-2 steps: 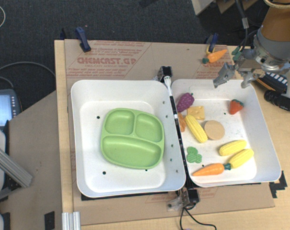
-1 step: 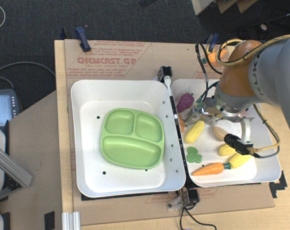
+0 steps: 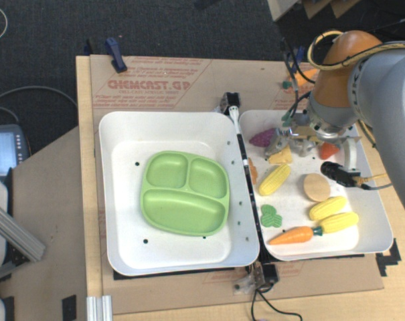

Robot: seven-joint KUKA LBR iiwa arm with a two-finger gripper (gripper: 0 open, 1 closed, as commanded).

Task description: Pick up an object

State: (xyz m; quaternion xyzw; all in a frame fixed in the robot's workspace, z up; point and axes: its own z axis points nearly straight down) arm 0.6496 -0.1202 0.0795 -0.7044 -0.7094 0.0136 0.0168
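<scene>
While the gripper [image 3: 287, 141] hangs at upper right, jaw state can't tell, the left bin [image 3: 115, 179] holds a green plate [image 3: 185, 192]. Right bin [image 3: 373, 236]: corn [image 3: 274, 179], carrot [image 3: 292, 235], etc.

My grey arm [image 3: 389, 92] with its glossy orange band [image 3: 341, 72] looks smooth metal or plastic, both white bins [image 3: 115, 179] smooth matt plastic, the green divided plate [image 3: 185, 192] slightly glossy plastic, the toy corn [image 3: 273, 178] and carrot [image 3: 290, 235] smooth plastic, the bench [image 3: 148, 79] matt printed cardboard.
</scene>
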